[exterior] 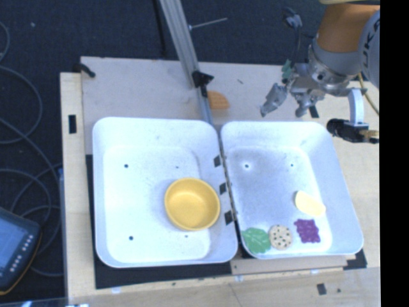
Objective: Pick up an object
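Your gripper [289, 107] hangs over the bare bench [140, 88] just beyond the far rim of the right bin [268, 171], near that bin's far right corner. Its fingers [273, 101] stand spread apart with nothing between them; you have no object in the grip. The arm [345, 37] comes in from the upper right, orange band above the grey wrist. The things to pick lie well apart from the gripper. Four small pieces sit along the near side of the right bin: a green piece [256, 240] in the near left corner, a round speckled cookie [280, 236] just beside it on the right, a purple piece [308, 230] next along, and a pale yellow piece [310, 203] a little farther back, near the purple one but not touching it as far as you can tell. The green piece and the cookie look to be touching or nearly so; you cannot tell which. In the left bin [128, 139] a yellow bowl [192, 203] stands upright, mouth up, toward the near right part of the floor, close to the wall shared with the right bin. The two bins sit side by side, rims meeting down the middle. A small orange thing [217, 101] lies on the bench behind the bins, just beside the foot of a slanting metal rail [179, 37] that runs up out of view. At the lower left, off the bench, you see the corner of a tablet [16, 248].
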